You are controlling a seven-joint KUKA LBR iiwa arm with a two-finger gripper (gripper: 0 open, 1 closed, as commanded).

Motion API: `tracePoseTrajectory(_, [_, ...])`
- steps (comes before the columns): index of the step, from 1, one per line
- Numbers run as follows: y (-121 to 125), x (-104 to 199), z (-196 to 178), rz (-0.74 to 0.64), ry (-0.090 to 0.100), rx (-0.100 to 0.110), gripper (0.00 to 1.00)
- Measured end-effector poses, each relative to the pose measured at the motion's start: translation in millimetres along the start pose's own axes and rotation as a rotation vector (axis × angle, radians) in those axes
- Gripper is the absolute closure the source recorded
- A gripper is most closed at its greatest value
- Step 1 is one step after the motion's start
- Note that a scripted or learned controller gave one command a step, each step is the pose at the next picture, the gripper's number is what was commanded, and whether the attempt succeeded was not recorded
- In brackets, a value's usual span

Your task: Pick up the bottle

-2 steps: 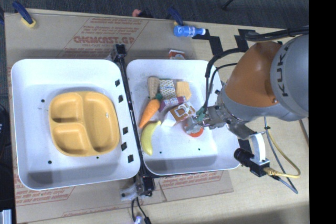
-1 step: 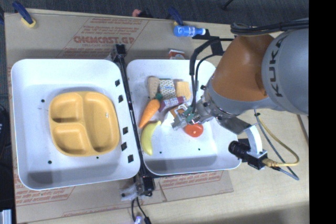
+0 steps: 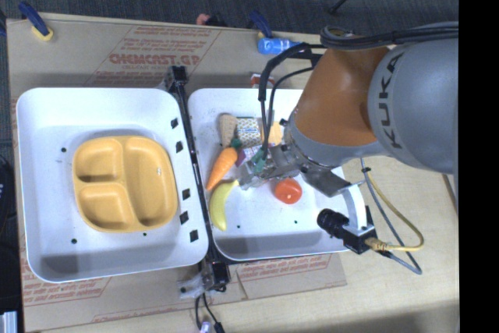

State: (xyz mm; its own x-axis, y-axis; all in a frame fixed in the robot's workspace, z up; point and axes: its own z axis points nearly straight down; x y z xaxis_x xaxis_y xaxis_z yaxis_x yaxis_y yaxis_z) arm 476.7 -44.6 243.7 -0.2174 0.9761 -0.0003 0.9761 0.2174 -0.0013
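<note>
The arm (image 3: 374, 101) reaches in from the right and hangs over the right bin (image 3: 257, 242), its grey body and orange band covering the bin's upper right part. The hand (image 3: 263, 160) is low over the middle of this bin. Its tip is lost among cables and metal parts, so I cannot tell whether it is wide or narrow, nor whether it grips anything.

The bottle (image 3: 251, 169) seems to be the small pale thing right at the hand's tip. It looks clear or whitish with a touch of green at its upper end, and it lies tilted on the bin floor. Much of it is hidden by the hand, so its shape and cap are not plain. It sits between the carrot (image 3: 221, 166) on its left and the tomato (image 3: 288, 190) on its lower right, near both.

The carrot lies slantwise, its thick end up. Just below it lies a banana (image 3: 220, 203), curved, near the bin's left wall. Above the carrot is a tan lump (image 3: 227, 125), and beside that a small checkered box (image 3: 248, 130).

The left bin (image 3: 47, 246) holds a yellow plate (image 3: 125, 182) with three compartments. Both bins rest on cardboard (image 3: 148, 51) on the table (image 3: 437, 277). A blue clamp (image 3: 273, 45) sits at the cardboard's far edge.
</note>
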Motion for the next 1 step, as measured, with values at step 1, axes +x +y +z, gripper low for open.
tracePoseTrajectory(1, [4.1, 24.0, 42.6, 0.113, 0.002, 0.005, 1.0])
